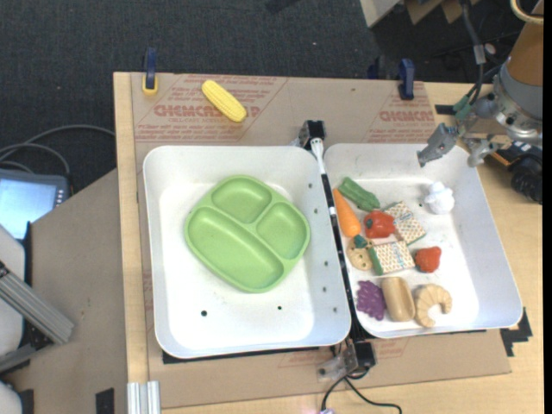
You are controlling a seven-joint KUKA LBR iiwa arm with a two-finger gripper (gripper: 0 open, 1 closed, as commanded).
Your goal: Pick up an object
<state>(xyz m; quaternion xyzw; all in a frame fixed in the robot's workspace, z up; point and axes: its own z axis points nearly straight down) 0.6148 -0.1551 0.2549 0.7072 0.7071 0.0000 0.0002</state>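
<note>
Gripper (pixel 457 145) is up over the back edge of the right bin (pixel 492 257), fingers spread wide with nothing between them, as far as you can tell from this slant. Your pickable stuff sits lower in that bin: carrot (pixel 347 215), a green pod-looking thing (pixel 358 193), tomato (pixel 379 224), strawberry (pixel 428 258), grapes (pixel 370 297), croissant (pixel 432 304), and a white lump (pixel 439 199) nearest the fingers. Left bin (pixel 172 300) has the green divided plate (pixel 247 232). Yellow corn (pixel 223 100) lies on the cardboard behind.
</note>
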